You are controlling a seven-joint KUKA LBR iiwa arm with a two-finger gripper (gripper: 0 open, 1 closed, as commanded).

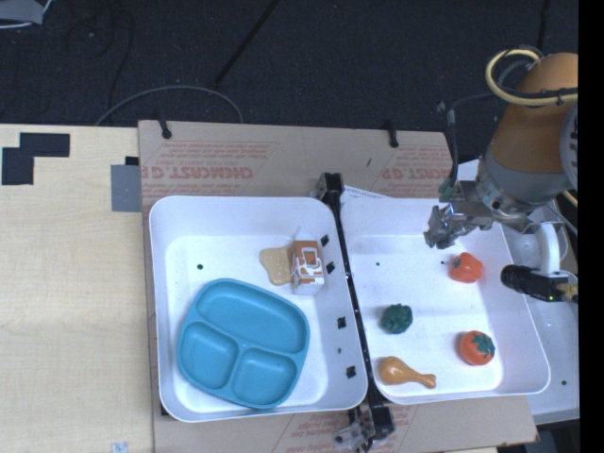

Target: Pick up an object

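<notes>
My gripper hangs over the back of the right bin, its fingers pointing down and left with nothing visible between them. A red tomato-like toy lies just right of and below the fingertips. Nearer the front lie a dark green broccoli-like toy, a second orange-red tomato with a green top, and a tan chicken drumstick. In the left bin a blue divided plate lies flat, with a small brown-and-white box and a tan flat piece behind it.
A black divider clip strip runs between the two bins. Cardboard lies under both bins on the pale wooden bench. Dark floor with cables lies beyond.
</notes>
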